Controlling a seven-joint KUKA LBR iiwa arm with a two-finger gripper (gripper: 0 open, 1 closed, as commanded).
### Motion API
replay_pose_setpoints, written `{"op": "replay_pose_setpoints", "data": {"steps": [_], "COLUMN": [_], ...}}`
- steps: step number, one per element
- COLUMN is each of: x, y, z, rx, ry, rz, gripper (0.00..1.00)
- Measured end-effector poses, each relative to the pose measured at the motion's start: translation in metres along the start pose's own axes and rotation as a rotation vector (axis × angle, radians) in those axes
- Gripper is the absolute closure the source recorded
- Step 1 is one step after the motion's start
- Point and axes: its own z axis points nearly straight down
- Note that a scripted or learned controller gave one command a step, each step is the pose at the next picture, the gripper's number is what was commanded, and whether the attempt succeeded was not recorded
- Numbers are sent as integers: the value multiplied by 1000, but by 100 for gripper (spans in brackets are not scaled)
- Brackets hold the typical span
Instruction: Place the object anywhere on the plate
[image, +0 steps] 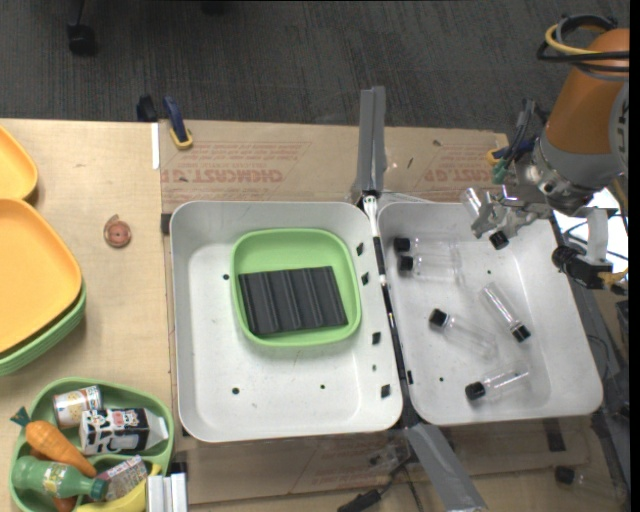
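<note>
A green plate lies in the left bin, and a dark grey ribbed slab rests flat on its middle. In the right bin lie several clear vials with black caps, among them one at mid-right, one in the middle and one near the front. My gripper hangs over the far right corner of the right bin, away from the plate. It is open, with nothing between its fingers.
Two more vials lie at the far left of the right bin. Orange and green plates are stacked on the table at the left, and a green bowl of toy food stands at front left. A metal divider rises between the bins.
</note>
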Motion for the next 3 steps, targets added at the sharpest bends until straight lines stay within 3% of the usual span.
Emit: {"op": "replay_pose_setpoints", "data": {"steps": [1,2,3], "x": [41,76,131], "y": [-41,-89,-106], "z": [16,16,16], "rx": [1,0,1], "ry": [2,1,1], "rz": [-244,-338,-429], "gripper": [100,100,100]}}
